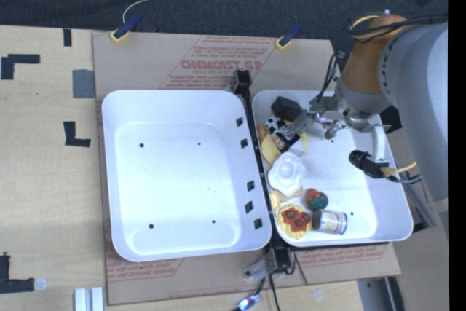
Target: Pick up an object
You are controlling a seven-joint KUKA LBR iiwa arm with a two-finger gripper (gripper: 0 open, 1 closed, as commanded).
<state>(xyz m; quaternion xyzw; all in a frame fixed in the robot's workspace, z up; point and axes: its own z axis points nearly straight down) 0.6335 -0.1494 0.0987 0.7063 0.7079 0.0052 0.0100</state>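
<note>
Right bin (393, 229), pick in progress: nearest me a small can (332, 222) lies on its side beside a yellow-and-red toy (294, 219), with a white cup (286, 172) just beyond. Farther in, the gripper (312, 123) hangs over the cluttered far-left corner; whether its grip is released or clenched I cannot tell. My likely target, a black block (286, 110), lies just left of it, its long axis running far-left to near-right. I would close across the block's short side and descend straight, clear of the yellow piece (270, 148).
</note>
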